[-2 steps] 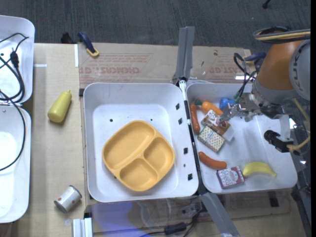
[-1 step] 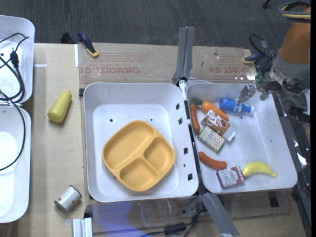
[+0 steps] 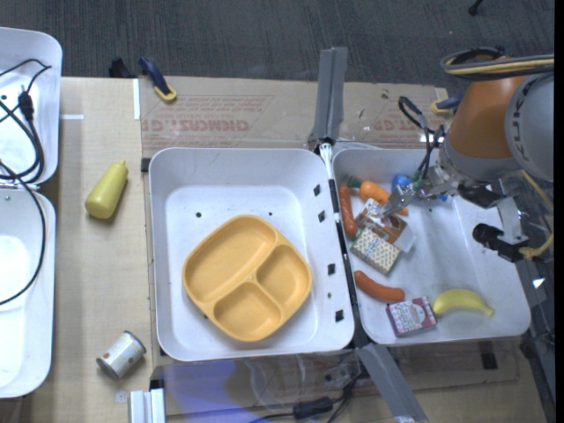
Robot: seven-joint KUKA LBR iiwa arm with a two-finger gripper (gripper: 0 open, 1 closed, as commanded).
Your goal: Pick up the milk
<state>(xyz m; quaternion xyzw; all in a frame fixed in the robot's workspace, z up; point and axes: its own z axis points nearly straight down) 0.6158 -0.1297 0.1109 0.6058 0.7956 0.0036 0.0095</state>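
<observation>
The milk looks like the small white patterned carton (image 3: 377, 248) lying on its side in the left half of the right bin (image 3: 493, 329). A brown-and-white packet (image 3: 388, 223) leans against its far end. My gripper (image 3: 407, 195) hangs over the back of the right bin, just beyond and to the right of the carton, close to the brown packet. Nothing is visibly lifted by it. The arm's orange band (image 3: 480, 117) is above the bin's back right corner.
In the right bin are an orange carrot (image 3: 374, 189), two red sausages (image 3: 347, 213) (image 3: 379, 285), a pink box (image 3: 411, 315) and a banana (image 3: 463, 302). The left bin holds a yellow divided plate (image 3: 248, 278). A yellow bottle (image 3: 107, 191) and a can (image 3: 121, 353) lie outside on the left.
</observation>
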